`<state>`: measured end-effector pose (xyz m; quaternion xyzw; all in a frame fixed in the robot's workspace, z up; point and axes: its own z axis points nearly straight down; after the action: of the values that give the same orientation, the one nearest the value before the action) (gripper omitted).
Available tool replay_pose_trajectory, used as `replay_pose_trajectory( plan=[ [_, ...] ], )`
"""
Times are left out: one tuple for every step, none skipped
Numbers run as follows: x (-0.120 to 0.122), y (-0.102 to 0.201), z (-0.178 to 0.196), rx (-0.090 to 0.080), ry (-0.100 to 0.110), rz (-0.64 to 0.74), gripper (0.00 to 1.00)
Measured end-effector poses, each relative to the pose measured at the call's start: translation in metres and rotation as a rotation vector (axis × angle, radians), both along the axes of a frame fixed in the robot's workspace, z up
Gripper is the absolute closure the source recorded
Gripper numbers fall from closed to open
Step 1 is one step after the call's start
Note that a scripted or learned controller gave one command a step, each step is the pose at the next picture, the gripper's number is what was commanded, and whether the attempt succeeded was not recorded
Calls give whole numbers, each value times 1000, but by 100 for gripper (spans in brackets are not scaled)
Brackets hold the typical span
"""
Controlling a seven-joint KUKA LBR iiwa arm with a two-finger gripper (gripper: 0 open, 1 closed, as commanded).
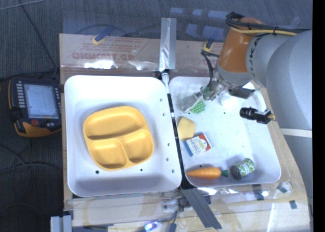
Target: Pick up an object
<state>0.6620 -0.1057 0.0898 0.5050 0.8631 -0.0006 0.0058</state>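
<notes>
My gripper (pixel 196 102) reaches down into the far left corner of the right bin (pixel 264 147), below the arm's orange band (pixel 234 51). Its tip is over a small green object (pixel 199 107), which it partly hides; whether they touch is unclear. Nearer the front lie a pale yellow block (pixel 186 127), a small blue and red carton (pixel 198 145), an orange carrot (pixel 204 173) and a green can (pixel 243 168) on its side.
The left bin (pixel 76 99) holds a yellow divided plate (pixel 118 137). The bins' shared wall (pixel 172 129) runs just left of the gripper. A teach pendant (pixel 34 105) lies on the floor at far left. The grey arm (pixel 289 78) covers the right bin's far right side.
</notes>
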Motion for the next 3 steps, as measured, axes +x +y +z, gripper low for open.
replay_pose_trajectory(
  plan=[
    [7, -33, 192, 3, 8, -1, 0],
    [-25, 46, 93, 8, 11, -194, 0],
    [-20, 8, 4, 6, 8, -208, 0]
  ],
)
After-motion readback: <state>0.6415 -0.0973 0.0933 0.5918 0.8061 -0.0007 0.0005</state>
